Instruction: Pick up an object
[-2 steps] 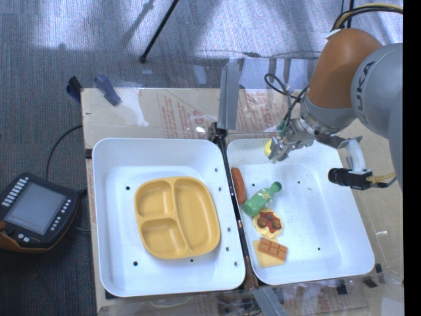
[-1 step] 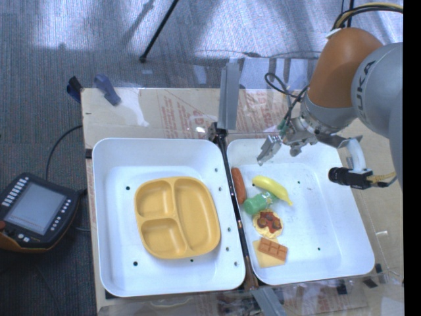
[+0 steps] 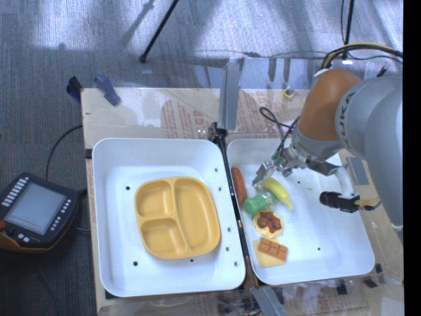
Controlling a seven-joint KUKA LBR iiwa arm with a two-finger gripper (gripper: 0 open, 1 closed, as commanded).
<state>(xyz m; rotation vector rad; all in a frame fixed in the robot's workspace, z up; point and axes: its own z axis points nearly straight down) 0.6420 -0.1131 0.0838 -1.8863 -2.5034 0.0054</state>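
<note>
My jaws (image 3: pixel 266 174): above the banana's upper end — open or closed, I cannot tell.
Banana (image 3: pixel 279 192): right bin (image 3: pixel 316 255).
Hot dog (image 3: pixel 239 185): left of banana.

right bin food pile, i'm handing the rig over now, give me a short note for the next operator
Gripper: low in the right bin, at the banana's upper end; nothing visibly between its fingers.
Objects: hot dog, banana, green piece, pizza slice and waffle clustered along that bin's left side. Yellow divided tray in the left bin.
Done: nothing lifted.
Left: grasp one object and raise it.
</note>
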